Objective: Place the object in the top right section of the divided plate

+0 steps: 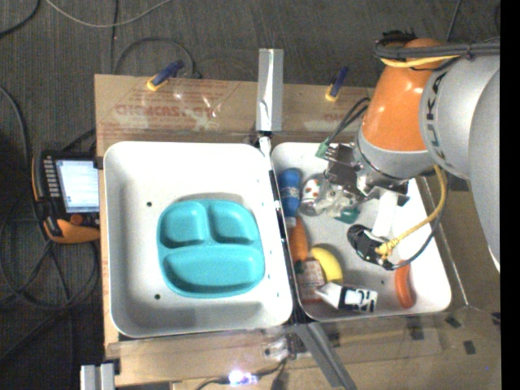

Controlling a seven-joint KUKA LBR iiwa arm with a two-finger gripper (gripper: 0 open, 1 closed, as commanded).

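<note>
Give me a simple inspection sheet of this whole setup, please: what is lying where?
Surface: two white bins side by side, left bin and right bin, on a brown board.
Job's things: a teal divided plate lies in the left bin; all its sections look bare.
Clutter: in the right bin, a blue bottle, a yellow lemon-like thing, an orange carrot-like stick, a white and black piece.
Grippers: the gripper hangs over the right bin; what its jaws are doing is unclear.
Cables: a yellow cable loops by the wrist; dark cables lie on the floor.
Surroundings: a handheld screen left of the bins, two clamps on the board.
</note>
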